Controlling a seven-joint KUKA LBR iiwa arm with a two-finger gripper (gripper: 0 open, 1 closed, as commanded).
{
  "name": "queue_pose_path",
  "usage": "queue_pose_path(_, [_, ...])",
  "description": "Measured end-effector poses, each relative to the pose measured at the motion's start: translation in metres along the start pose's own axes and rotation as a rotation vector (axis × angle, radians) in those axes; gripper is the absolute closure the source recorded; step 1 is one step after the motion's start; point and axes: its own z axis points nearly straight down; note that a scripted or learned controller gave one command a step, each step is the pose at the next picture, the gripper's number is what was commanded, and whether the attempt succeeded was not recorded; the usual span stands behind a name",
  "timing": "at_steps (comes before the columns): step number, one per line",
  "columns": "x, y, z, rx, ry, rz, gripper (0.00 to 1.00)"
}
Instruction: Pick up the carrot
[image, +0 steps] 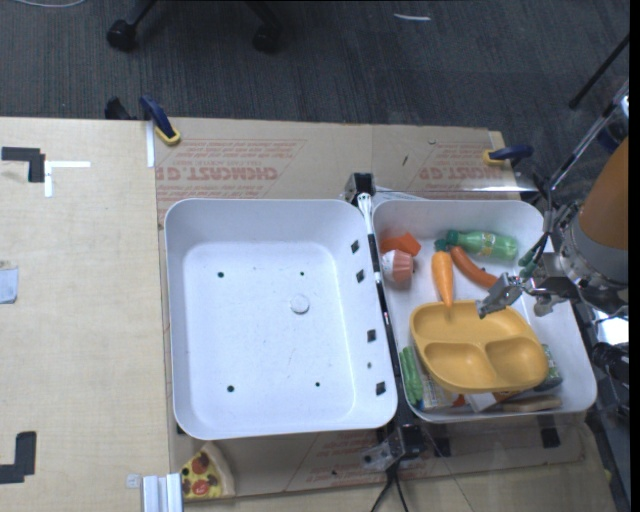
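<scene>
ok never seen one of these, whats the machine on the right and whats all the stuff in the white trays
You are looking down at a slant from one fixed camera above a bench. The grey and orange shape at the right edge is a robot arm; its two-finger gripper hangs over the right bin, at the back rim of a yellow divided plate. Nothing shows between its fingers. Its job is to pick up the carrot, the orange stick lying just behind the plate. Beside the carrot lie a sausage-like toy, a green bottle and a few other toy foods. The left bin sits alongside. A toy pizza slice lies on the cardboard in front.
</scene>
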Motion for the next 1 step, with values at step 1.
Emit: queue_pose_path(1, [0.0197, 0.1315, 0.1271, 0.000, -0.001, 0.154, 0.00])
